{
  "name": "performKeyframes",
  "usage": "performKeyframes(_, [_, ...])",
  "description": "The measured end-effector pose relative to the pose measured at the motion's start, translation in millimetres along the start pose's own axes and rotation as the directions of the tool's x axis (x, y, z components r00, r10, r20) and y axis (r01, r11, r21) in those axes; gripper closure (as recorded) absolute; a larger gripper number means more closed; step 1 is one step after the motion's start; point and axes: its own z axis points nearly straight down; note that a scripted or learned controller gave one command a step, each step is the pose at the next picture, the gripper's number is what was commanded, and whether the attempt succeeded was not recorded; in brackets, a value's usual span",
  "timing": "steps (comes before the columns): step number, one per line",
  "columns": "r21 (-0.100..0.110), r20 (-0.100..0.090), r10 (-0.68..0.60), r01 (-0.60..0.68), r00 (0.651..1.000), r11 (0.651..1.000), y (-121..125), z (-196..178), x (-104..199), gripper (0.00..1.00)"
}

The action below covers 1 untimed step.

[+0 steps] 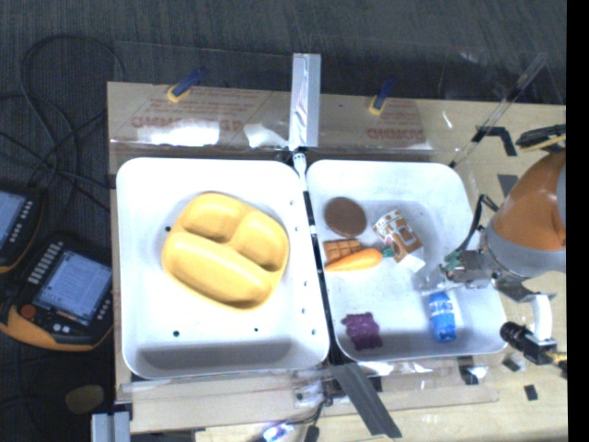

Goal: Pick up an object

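Lying in the right bin (460, 201), small blue bottle (443, 315) sits unlifted just below the end effector (457, 272); its grip state cannot be told. Carrot (354, 260), purple toy (362, 329) nearby. Pick not yet done.

Both bins are white: the left bin (138, 247) carries a glossy yellow bread-shaped lump (225, 247), while the right bin (451, 187) carries a brown round disc (345, 215), an orange carrot (352, 260), a small brown-and-white patterned packet (398, 234), a purple grape cluster (362, 329) and a clear bottle with a blue label (441, 315). The worktop (534, 403) is pale tan. The arm (534, 219) is grey, banded in orange.
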Motion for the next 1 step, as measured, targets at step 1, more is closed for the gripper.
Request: performKeyframes(1, [0.012, 0.010, -0.068, 0.068, 0.998, 0.998, 2.5, -83.3, 79.7, 1.00])
